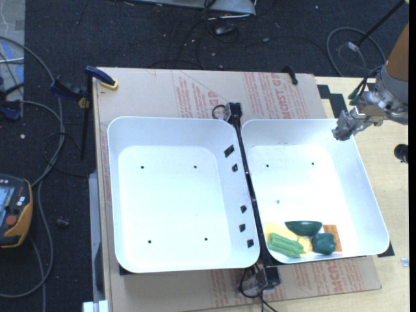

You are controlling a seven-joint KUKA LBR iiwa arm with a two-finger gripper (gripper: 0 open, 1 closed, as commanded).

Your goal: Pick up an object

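Gripper [342, 132], grip state unclear, hovers well apart from green objects [303, 237] in bin's near corner.

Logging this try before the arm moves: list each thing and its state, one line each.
Grey metal end effector: above right bin's far rim, holding nothing visible.
Dark green bowl-shaped piece: lying in right white plastic bin, near corner.
Light green ridged piece: lying beside it.
Teal chunky piece: lying there too.

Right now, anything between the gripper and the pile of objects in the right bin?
Nothing: camera view shows bare white floor of the right bin between gripper and pile.
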